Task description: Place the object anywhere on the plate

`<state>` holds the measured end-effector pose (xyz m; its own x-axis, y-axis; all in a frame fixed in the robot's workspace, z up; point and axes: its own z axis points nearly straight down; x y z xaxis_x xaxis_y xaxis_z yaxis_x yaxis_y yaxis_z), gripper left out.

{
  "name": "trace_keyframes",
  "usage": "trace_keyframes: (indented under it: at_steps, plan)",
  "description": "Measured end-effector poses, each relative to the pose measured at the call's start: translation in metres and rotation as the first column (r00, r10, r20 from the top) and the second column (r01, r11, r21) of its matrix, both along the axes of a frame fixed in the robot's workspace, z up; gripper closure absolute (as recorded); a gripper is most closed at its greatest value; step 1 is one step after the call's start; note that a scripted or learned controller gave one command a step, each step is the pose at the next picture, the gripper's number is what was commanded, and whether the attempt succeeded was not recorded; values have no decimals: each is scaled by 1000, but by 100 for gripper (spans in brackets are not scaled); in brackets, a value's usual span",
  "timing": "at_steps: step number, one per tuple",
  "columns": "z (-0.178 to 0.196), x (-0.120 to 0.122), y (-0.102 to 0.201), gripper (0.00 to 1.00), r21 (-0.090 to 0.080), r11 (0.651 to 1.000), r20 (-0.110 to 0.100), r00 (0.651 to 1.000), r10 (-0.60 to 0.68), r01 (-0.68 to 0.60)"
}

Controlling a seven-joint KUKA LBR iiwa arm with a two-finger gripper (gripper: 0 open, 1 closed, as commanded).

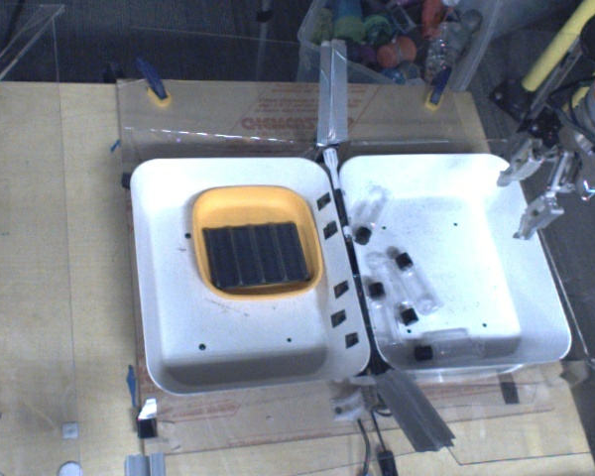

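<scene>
A yellow plate [210, 212] with rounded corners rests in the left white bin [169, 335]. A black ridged rectangular object [256, 255] lies flat on it and covers most of its floor. My gripper [525, 193] hangs over the right rim of the right bin [496, 266], far from the plate. It is open, with nothing between its two silver fingers [514, 168].
Several clear plastic pieces with black caps [402, 286] lie along the left side of the right bin. A raised divider with black clips [337, 266] separates the bins. A clear tub of colourful toys [397, 18] stands behind the bench.
</scene>
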<state>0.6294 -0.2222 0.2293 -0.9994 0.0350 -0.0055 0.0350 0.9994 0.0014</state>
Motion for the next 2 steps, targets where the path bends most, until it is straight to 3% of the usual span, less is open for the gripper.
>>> trace_keyframes:
  at_steps: [1,2]
  plan:
    - [1,9,0,0,-5,938,5,938,345,-345]
    - [-6,8,0,0,-3,785,1,785,620,-620]
